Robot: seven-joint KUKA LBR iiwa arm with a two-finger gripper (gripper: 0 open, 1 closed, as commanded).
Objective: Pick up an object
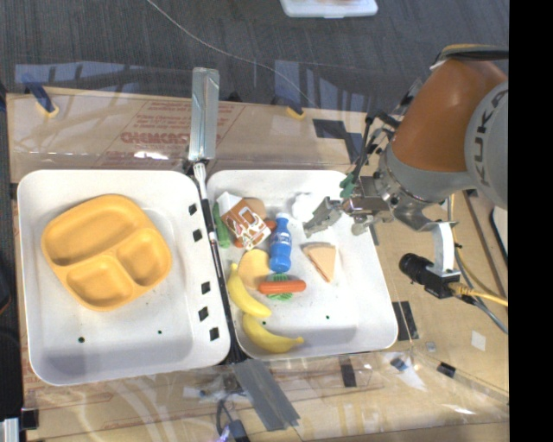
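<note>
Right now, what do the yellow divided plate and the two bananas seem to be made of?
Yellow divided plate: likely moulded plastic with a matte finish, going by its uniform colour and soft rounded ridges. Bananas: probably toy plastic, since they look smooth and evenly yellow, though real fruit can't be ruled out.

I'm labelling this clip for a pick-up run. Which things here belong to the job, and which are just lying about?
Job in hand:
- gripper, above the right bin
- in that bin: bananas, blue bottle, wedge, orange toy, box

Lying about:
- yellow plate in the left bin
- white object beyond the bench
</note>
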